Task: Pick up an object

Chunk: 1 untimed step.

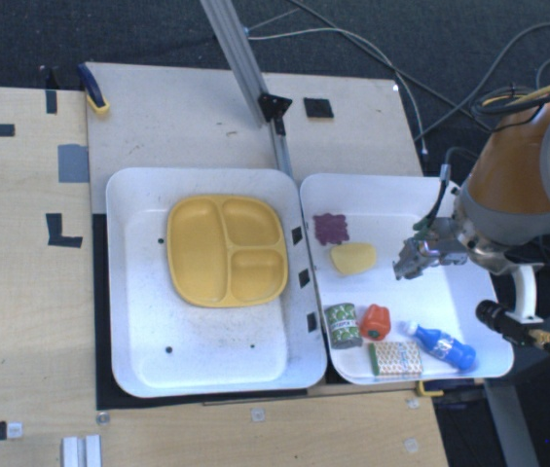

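Observation:
The right bin (391, 191) holds a purple grape bunch (331, 228), a pale yellow piece (353, 258), a green can (342, 325), a small orange-red item (376, 321), a patterned packet (396, 358) and a blue bottle (444, 346). My gripper (414, 259) hangs over the middle right of this bin, right of the yellow piece and apart from it. Nothing shows between its tips.
A yellow divided plate (228, 249) lies in the left bin (138, 300). A slanted metal pole (236, 42) and clamp (275, 107) stand behind the bins. Cables (372, 47) run across the dark floor at the back.

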Motion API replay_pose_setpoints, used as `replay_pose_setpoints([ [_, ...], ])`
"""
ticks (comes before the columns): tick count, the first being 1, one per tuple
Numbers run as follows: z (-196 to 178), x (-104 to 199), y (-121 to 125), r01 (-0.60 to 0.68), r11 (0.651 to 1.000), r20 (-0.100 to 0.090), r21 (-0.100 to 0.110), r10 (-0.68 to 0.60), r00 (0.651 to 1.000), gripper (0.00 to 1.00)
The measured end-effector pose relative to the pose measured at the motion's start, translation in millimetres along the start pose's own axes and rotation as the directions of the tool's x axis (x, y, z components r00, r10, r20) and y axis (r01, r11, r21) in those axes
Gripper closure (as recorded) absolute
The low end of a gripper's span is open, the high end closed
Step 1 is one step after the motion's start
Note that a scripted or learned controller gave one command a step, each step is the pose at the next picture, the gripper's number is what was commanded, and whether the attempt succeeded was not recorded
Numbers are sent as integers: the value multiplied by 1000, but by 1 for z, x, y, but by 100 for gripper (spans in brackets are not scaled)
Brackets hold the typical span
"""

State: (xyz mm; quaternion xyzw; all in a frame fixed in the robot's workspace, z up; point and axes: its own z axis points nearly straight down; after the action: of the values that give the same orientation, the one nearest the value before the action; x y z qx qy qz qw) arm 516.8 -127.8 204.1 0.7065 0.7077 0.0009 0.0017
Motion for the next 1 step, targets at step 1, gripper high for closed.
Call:
replay_pose_setpoints([
  [1,-5,0,0,-1,1000,-2,4,1,1000,100],
])
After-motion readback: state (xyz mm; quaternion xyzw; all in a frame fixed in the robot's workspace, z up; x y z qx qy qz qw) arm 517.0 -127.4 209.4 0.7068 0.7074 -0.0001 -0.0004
